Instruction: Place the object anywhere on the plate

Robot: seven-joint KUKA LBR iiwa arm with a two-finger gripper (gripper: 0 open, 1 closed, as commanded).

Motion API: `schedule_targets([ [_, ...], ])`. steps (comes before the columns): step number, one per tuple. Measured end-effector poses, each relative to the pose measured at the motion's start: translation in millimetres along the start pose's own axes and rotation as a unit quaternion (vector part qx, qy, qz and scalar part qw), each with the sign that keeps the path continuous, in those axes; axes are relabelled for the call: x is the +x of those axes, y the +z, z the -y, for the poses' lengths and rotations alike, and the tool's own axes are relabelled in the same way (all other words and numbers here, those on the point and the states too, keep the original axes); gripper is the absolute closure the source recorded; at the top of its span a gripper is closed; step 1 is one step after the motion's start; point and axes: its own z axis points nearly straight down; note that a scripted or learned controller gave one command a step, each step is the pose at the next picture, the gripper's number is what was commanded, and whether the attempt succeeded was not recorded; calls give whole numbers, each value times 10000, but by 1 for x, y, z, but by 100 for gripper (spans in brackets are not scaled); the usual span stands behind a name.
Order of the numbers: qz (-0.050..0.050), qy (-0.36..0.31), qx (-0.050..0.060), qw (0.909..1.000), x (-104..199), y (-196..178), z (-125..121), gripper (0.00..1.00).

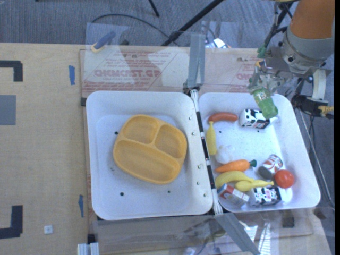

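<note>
A yellow divided plate [150, 147] lies in the middle of the left bin [101, 195]. My gripper [262, 89] hangs over the far edge of the right bin [303, 158], well to the right of the plate. A small green bottle [265, 104] sits between its fingers, tilted, with its lower end pointing into the bin beside a black-and-white cow-print carton [254, 119].
The right bin holds a red sausage [223, 117], a yellow corn cob [211, 137], a carrot [234, 166], a banana [241, 180], a can [270, 165], a tomato [285, 178] and more cartons [265, 195]. A raised divider [204, 158] separates the bins.
</note>
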Motion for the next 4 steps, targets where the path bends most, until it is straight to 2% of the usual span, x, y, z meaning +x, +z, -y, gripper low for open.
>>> schedule_targets([
  [1, -12, -190, 6, 9998, 68, 54, -28, 100],
  [2, -12, 713, 15, 9975, 148, 115, -19, 100],
  [3, -8, 1409, -4, 9900, 135, 48, -22, 100],
  [4, -9, 1090, -7, 9940, 107, -21, -25, 100],
])
